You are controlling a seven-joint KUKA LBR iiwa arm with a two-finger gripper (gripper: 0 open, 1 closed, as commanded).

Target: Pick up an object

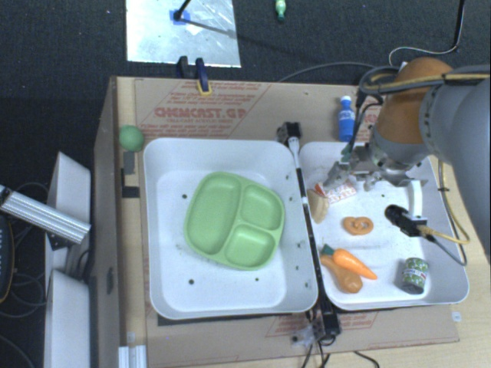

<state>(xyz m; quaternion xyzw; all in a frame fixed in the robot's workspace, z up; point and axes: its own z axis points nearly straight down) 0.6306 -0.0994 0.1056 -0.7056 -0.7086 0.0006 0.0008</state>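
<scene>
Now — fingers (340, 176) low by right bin's (460, 282) far-left edge | grip unclear | open floor mid-bin, past pretzel (357, 225).

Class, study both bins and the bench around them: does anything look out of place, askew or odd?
Two things stand out. The green divided plate lies askew in the left bin, corners turned against the walls. A green ball rests outside on the bench, by that bin's far left corner.
</scene>
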